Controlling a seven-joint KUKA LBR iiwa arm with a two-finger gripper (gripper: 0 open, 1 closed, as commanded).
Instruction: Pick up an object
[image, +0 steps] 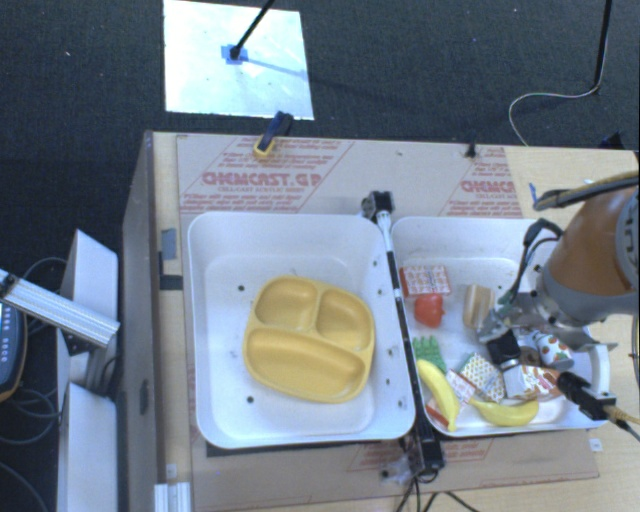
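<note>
My gripper (497, 326) reaches down into the right bin (460, 242) from the right, on the grey arm with its orange band (590, 250). It hangs over the middle of the bin, just right of a tan block (475, 304) and above a checkered packet (479, 374). Around it lie a red tomato (429, 309), a red-and-white patterned box (425, 278), a green toy vegetable (428, 351), two bananas (441, 393) (506, 412) and a small labelled can (528, 381). I see nothing clearly held between the fingers.
In the left bin (215, 300) lies a yellow divided plate (308, 337). A black divider rail (398, 310) runs between the bins. The far part of the right bin is bare white floor.
</note>
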